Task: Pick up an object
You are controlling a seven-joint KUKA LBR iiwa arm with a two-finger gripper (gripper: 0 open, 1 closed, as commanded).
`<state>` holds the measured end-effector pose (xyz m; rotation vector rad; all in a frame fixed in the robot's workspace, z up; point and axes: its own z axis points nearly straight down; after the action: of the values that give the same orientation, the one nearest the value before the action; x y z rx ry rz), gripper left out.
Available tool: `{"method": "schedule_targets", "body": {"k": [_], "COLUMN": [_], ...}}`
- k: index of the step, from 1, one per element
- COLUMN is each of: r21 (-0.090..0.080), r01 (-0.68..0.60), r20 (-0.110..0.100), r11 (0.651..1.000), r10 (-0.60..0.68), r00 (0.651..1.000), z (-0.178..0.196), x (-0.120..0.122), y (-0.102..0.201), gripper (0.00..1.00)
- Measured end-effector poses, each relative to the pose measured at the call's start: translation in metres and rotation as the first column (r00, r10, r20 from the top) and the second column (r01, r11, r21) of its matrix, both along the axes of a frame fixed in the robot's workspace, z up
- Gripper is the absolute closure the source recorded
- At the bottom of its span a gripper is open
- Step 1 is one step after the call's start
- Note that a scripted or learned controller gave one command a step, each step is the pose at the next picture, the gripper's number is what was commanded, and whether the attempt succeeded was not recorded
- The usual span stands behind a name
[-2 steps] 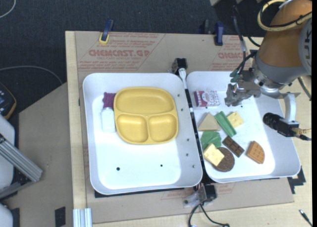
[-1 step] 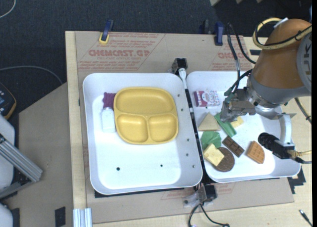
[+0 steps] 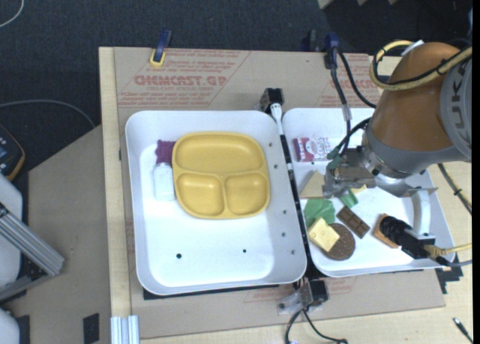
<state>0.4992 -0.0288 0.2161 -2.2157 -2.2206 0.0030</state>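
Over the right bin (image 3: pixel 442 219), the hand (image 3: pixel 343 181) hangs low above a green object (image 3: pixel 321 208); whether it is open or closed cannot be told. Nearby lie a yellow block (image 3: pixel 323 234) and a brown bar (image 3: pixel 353 222). A yellow divided tray (image 3: pixel 220 173) sits in the left bin (image 3: pixel 217 260).

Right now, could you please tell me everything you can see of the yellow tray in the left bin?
The yellow tray is a rounded, plastic-looking plate with three compartments: one wide section across the far side and two smaller ones nearer the camera. It lies flat and upright in the far half of the left bin, and nothing can be seen in it. Its left edge meets a purple object and a small white object. The gripper is apart from it, over the right bin.
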Motion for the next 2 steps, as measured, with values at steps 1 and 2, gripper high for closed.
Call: {"method": "schedule_targets", "body": {"k": [1, 2], "r21": [-0.002, -0.001], "r01": [0.003, 0.001], "r20": [0.004, 0.005], "r11": [1.000, 1.000], "r10": [-0.003, -0.001], "r00": [1.000, 1.000], "z": [0.006, 0.014], "x": [-0.004, -0.011], "y": [-0.015, -0.003], "gripper": [1.00, 1.00]}}
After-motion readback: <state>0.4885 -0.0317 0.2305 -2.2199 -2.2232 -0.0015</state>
